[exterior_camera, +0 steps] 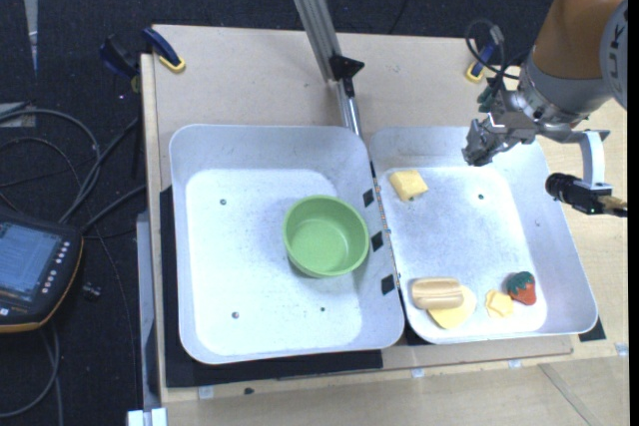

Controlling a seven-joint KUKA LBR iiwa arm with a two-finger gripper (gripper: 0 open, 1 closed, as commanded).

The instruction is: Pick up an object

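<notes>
The end effector (483, 147) hangs over the far edge of the right bin (559, 244), near that bin's far right corner, at the tip of the grey and orange arm (574, 35) reaching in from the right. It is dark and small here, so I cannot tell how far it stands open, and nothing is visible in it.

The right bin holds four small things. A yellow block (407, 185) lies at the far left of the bin, just beside the divide between the bins, its longer side running roughly left to right with a slight tilt. Along the near edge, a tan hot-dog bun (437, 292) lies with its long axis left to right, touching a yellow wedge (451, 315) just nearer the camera. Right of them sit a small yellow piece (499, 304) and a red strawberry (521, 288) with a green top, touching each other.

The left bin (200, 214) holds a green bowl (325, 234), upright, right of its middle. Both bins rest on the tan worktop (250, 75).
</notes>
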